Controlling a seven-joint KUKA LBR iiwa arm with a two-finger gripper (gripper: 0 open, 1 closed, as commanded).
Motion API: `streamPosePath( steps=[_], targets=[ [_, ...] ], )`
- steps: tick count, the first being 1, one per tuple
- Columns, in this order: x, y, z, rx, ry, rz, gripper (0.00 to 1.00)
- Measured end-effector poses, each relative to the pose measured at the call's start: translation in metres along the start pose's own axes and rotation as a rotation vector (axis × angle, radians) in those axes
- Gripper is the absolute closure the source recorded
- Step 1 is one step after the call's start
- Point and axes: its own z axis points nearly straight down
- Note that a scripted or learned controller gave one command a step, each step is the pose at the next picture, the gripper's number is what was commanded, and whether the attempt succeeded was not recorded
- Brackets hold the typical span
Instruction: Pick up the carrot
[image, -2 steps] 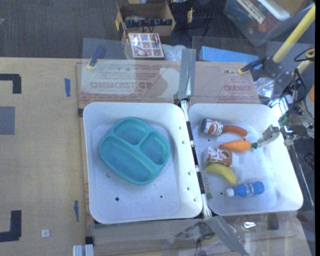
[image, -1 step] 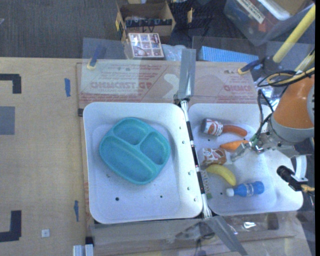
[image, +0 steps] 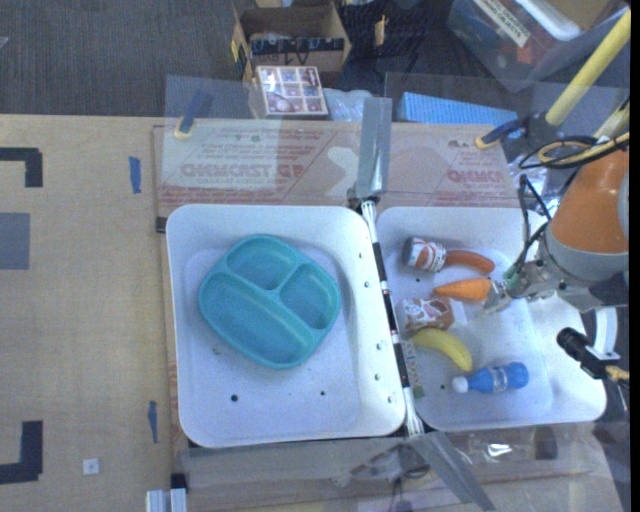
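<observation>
**Gripper sitting at the carrot's right tip in the right bin**

You are looking at the gripper (image: 507, 288) reaching in from the right edge of the tabletop (image: 80, 300), low over the right bin (image: 560, 400). Its tip is sitting right at the right end of the carrot (image: 465, 290), which is lying roughly crosswise near the middle of that bin. You cannot tell from this view whether the fingers are wide or narrow, or whether they are gripping the carrot.

Just behind the carrot, toward the bin's far edge, an orange sausage-shaped toy (image: 468, 262) is lying beside a small can (image: 426, 255). Nearer the front edge, a brown packet (image: 428, 314), a banana (image: 446, 348) and a blue bottle (image: 493, 379) are resting. In the left bin (image: 200, 400), a teal divided plate (image: 270, 299) is sitting near the centre.
</observation>
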Motion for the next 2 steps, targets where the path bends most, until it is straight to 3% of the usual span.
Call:
streamPosePath(
  steps=[1, 2],
  targets=[
    [0.0249, 0.0071, -0.1137, 0.007, 0.000, 0.155, 1.00],
    [0.0250, 0.0072, -0.1138, 0.007, 0.000, 0.155, 0.00]
  ],
)
